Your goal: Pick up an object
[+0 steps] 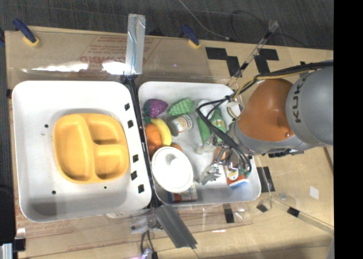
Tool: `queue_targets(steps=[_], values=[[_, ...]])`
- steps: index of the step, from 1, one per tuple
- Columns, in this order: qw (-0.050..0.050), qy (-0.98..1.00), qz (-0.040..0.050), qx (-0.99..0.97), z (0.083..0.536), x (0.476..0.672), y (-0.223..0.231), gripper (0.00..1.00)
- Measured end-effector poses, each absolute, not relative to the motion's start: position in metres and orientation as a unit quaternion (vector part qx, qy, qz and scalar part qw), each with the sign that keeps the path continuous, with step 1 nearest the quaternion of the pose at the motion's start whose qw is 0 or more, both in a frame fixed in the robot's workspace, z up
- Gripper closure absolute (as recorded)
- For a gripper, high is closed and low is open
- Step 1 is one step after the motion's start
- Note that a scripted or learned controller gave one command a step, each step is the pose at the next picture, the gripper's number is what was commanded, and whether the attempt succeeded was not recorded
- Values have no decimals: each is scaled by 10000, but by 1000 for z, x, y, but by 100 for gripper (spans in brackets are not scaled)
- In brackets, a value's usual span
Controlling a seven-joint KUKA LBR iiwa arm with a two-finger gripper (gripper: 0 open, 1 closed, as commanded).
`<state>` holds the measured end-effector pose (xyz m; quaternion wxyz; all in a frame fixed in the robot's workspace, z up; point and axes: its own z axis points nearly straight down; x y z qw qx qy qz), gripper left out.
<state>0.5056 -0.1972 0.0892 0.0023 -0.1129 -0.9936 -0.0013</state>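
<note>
gripper (212,172) lowered into right bin (187,90) at its 5 o'clock area, finger state cannot be determined. white bowl (172,168) at its 9 o'clock; yellow tray (91,145) in left bin (34,99).

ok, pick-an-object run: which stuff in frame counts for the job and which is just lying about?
In play, right bin:
- tool, down in the bin
- white bowl
- banana
- purple grapes
- small can

Lying about:
- yellow divided tray in the left bin
- blue clamps
</note>
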Motion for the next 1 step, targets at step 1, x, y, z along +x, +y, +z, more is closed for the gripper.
queue_targets(steps=[1], values=[[16, -9997, -9, -236, 90, 555, -208, 0]])
